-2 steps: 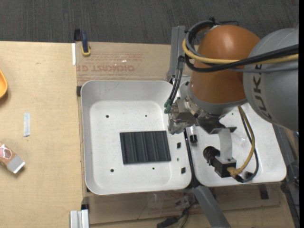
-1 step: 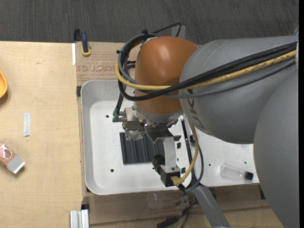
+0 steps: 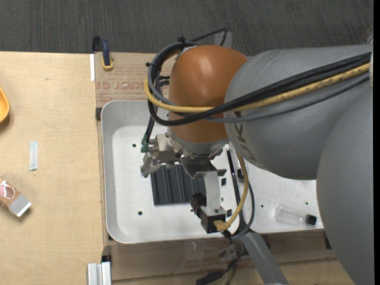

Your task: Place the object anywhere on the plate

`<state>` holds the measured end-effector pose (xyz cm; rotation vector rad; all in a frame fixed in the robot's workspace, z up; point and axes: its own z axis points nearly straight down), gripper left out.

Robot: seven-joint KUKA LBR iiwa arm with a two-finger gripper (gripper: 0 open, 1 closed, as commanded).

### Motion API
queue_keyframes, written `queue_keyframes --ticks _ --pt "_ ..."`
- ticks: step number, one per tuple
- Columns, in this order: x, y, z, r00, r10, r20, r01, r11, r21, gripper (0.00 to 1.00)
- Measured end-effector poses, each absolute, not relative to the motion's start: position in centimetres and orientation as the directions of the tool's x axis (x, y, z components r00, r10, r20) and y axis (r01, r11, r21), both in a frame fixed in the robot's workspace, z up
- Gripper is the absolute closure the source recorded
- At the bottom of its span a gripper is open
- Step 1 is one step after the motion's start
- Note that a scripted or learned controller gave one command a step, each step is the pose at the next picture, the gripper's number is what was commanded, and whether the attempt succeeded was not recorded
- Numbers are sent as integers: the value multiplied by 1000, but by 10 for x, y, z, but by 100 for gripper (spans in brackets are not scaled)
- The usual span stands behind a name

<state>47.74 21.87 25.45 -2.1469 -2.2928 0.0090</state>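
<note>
My arm, with its orange band (image 3: 205,91), hangs over the middle of the white bin (image 3: 119,159) and hides much of its floor. Below the band, the gripper (image 3: 176,181) points down into the bin, seen as a dark ribbed block with metal brackets. A small clear tube with a black cap (image 3: 294,217) lies on the bin floor at the front right, well apart from the gripper. An orange rounded thing (image 3: 2,107), perhaps a plate's rim, is cut off by the left edge of the wooden bench. What is under the gripper is hidden.
On the wooden bench (image 3: 53,230) left of the bin lie a small pale strip (image 3: 34,156) and a brown and white packet (image 3: 13,198). A blue clamp (image 3: 105,53) sits at the bin's far left corner. Cables loop round the wrist.
</note>
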Motion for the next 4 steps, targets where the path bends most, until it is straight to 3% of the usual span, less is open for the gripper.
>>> queue_keyframes --ticks 1,2,3,4 --pt "551 194 334 307 952 -5 952 -307 -2 0" --pt "551 194 341 305 952 -10 952 -305 -5 100" --pt "532 220 274 213 977 -5 977 -213 -4 100" --pt "478 229 333 196 981 -4 981 -196 -2 100"
